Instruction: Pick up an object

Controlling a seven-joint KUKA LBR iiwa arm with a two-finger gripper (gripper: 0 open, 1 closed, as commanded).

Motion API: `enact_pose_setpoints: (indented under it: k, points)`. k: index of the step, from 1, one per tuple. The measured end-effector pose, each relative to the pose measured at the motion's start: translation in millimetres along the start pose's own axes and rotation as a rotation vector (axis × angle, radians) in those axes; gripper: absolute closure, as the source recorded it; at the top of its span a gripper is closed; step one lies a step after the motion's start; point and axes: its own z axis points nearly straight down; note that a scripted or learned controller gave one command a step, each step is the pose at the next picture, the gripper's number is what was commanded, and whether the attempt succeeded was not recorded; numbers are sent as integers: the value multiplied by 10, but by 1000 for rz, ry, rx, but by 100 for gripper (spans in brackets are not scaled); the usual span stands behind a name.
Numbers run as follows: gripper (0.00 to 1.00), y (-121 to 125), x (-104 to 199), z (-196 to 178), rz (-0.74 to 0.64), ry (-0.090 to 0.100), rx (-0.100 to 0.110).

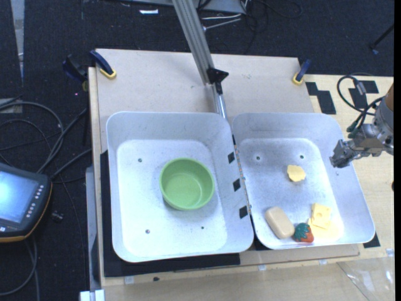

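Looking down, we see the pincer (341,157) at the shallow white right bin's (338,137) three o'clock rim, its state impossible to tell.

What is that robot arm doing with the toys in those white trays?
The robot is trying to pick something up, but has nothing yet. Its gripper hangs over the right edge of the right bin. In that bin lie a yellow lump, a tan block, a yellow cheese piece and a strawberry. A green bowl sits in the left bin.
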Motion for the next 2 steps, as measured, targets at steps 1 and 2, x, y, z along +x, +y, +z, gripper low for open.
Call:
enact_pose_setpoints:
  k: [1, 2]
  points:
    - [0, 0, 0, 0, 0, 0, 0]
    - [0, -95, 50, 548, 0, 1, 5]
